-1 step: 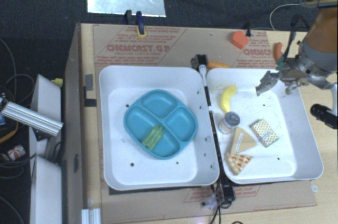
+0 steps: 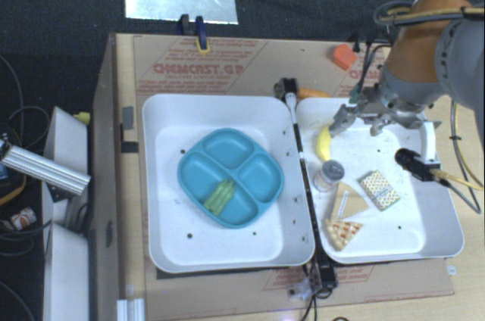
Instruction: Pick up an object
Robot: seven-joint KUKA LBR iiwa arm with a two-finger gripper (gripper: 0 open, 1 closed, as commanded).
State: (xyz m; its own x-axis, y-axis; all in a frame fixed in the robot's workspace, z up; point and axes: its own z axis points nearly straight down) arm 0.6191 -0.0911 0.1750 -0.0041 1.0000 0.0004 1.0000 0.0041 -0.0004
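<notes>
Checkered triangular wedge (image 2: 342, 231) in glossy white bin (image 2: 413, 240)

The arm (image 2: 447, 32) runs out of frame at the right edge. An orange object (image 2: 314, 93) lies half hidden behind the far rim of the right bin (image 2: 413, 232). Print on the patterned box (image 2: 379, 189) is too small to read, and what the small jar (image 2: 330, 175) holds cannot be made out.
</notes>
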